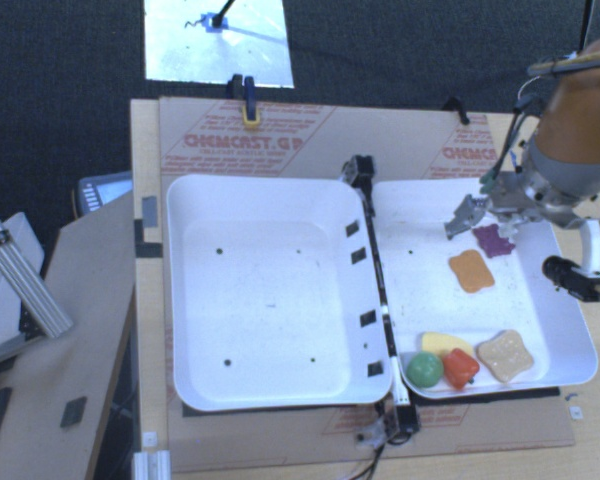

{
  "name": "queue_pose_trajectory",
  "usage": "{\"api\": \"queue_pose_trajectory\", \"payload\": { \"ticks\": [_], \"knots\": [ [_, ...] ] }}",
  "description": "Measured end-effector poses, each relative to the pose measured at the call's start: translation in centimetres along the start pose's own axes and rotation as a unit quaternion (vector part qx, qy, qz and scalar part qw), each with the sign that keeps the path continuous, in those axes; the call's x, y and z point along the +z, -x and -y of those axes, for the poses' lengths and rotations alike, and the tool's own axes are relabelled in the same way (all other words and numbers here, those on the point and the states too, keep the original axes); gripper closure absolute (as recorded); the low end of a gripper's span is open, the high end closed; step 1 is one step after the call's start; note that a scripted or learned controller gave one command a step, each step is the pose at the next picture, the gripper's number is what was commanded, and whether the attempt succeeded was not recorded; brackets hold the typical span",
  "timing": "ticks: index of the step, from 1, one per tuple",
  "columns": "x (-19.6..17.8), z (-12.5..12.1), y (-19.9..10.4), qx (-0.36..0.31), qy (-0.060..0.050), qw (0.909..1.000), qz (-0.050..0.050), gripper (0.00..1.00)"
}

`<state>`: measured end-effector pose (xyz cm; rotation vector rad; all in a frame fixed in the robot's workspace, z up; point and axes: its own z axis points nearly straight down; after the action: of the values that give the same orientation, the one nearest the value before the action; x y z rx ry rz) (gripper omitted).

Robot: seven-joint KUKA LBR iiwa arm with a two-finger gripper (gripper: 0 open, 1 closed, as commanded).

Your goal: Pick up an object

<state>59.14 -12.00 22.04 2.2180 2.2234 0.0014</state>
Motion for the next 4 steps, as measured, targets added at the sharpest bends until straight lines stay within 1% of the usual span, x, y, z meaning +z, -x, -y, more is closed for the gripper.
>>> {"api": "queue_pose_trajectory", "payload": {
  "ticks": [1, 2, 3, 4],
  "knots": [
    [-1.1, -0.1, 0.0, -0.001, 0.002, 1.0, 0.0, 1.0],
    [-18.3, -4.0, -10.7, -0.006, 0.011, 0.9999, -0.001, 1.0],
    [-32.4, -3.3, -16.3, -0.004, 0.009, 0.9999, -0.002, 1.0],
    [-18.2, -2.4, -13.0, 0.002, -0.007, 1.0, 0.001, 1.0]
  ]
}}
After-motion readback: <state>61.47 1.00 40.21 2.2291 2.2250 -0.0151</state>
